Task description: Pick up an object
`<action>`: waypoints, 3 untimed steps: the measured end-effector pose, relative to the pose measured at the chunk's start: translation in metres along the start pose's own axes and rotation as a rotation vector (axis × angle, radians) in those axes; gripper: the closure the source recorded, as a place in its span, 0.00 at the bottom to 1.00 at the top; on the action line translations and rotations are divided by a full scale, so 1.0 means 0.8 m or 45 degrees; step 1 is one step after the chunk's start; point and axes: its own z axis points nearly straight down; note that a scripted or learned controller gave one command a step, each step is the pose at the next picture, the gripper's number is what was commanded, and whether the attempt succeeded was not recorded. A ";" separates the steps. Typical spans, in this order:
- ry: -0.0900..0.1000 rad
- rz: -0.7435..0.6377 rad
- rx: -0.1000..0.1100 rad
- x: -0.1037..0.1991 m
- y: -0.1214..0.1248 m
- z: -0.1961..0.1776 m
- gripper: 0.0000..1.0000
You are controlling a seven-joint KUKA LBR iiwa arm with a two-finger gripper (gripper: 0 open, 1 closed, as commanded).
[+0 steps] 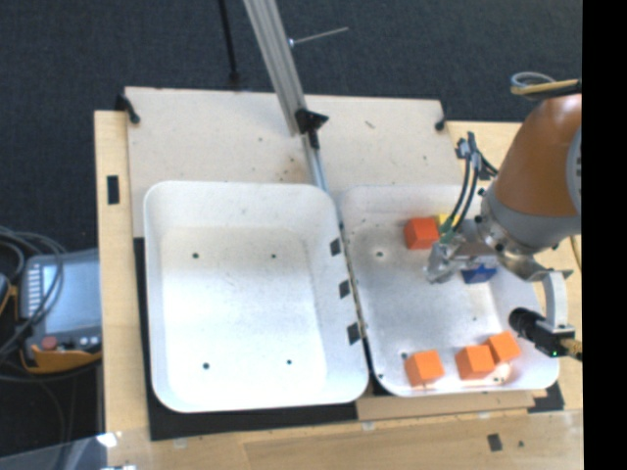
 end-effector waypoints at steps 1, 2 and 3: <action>-0.001 -0.002 0.009 -0.002 0.001 0.001 1.00; 0.002 -0.002 0.009 0.053 0.015 0.000 1.00; 0.004 -0.004 0.009 0.112 0.023 -0.010 1.00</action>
